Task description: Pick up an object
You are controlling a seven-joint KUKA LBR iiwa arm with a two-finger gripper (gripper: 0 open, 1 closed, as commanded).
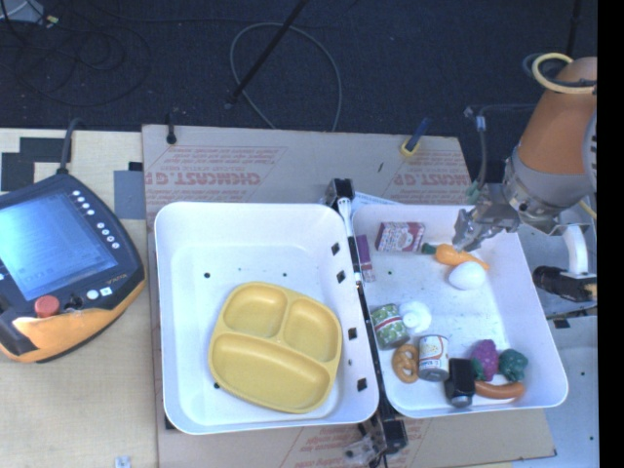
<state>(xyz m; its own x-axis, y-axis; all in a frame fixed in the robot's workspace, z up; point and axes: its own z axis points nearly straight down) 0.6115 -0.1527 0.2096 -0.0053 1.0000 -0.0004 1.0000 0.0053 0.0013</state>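
Observation:
The right bin (522,291) holds several small items. A red-and-white carton (400,237) lies at its back, with an orange carrot (456,255) and a white egg (467,276) to its right. Nearer the front are a green can (389,326), a white lid (416,316), a pretzel (406,362), a tin can (433,356), a black block (460,382), purple grapes (485,358), broccoli (512,363) and an orange pepper (499,390). My gripper (472,230) hangs at the bin's back right, just above the carrot, with nothing seen between its fingers.
The left bin (185,261) holds a yellow divided plate (276,344). A teach pendant (63,261) lies on the bench at far left. A purple strip (364,256) sits by the divider between the bins. The arm (556,154) leans in over the right bin's back right corner.

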